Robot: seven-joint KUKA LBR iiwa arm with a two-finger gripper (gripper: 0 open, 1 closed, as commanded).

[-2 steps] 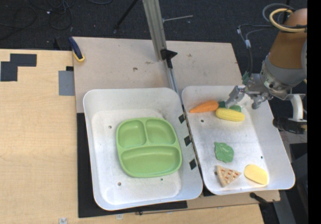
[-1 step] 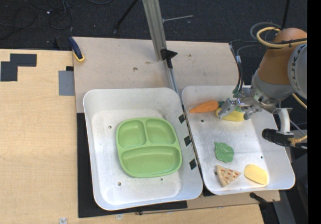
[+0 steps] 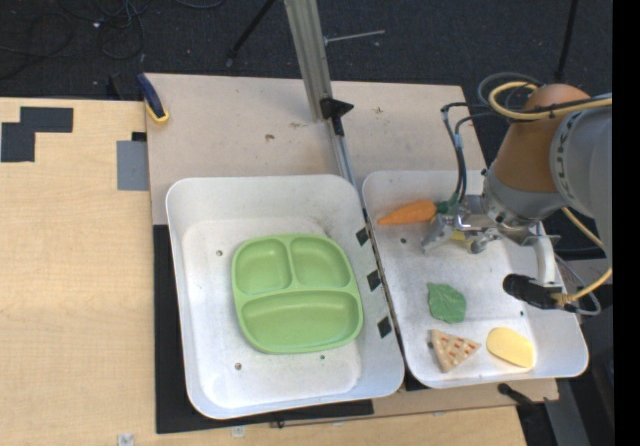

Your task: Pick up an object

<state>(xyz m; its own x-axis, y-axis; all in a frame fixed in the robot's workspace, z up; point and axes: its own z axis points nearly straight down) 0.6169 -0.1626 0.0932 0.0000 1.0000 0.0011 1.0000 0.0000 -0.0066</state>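
On the right-hand bin (image 3: 570,359) I see the arm reaching in from the right, its orange band above the wrist and the tool (image 3: 455,231) low over the bin's upper part. I cannot tell from this slanted view how the tool is set, and I see nothing gripped in it.

Just left of the tool lies a toy carrot (image 3: 407,213), orange, long axis roughly left-right, near the bin's upper left corner. It looks close to the tool, but I cannot say whether they touch.

Lower in the same bin:
- a green leafy toy piece (image 3: 447,302), near the middle, apart from the tool;
- a toy pizza slice (image 3: 453,348) near the lower edge, just below the green piece;
- a yellow rounded piece (image 3: 511,346), right of the pizza slice, close to it but not touching.

The left bin (image 3: 190,354) holds a green divided plate (image 3: 296,293) with three compartments, two small ones above and one wide one below. It lies flat near the bin's middle.

Behind the bins, on the worktop (image 3: 230,124), a metal post (image 3: 308,44) stands tilted in the view, rising from near the gap between the two bins. A cable (image 3: 461,149) loops from the arm down toward the tool.
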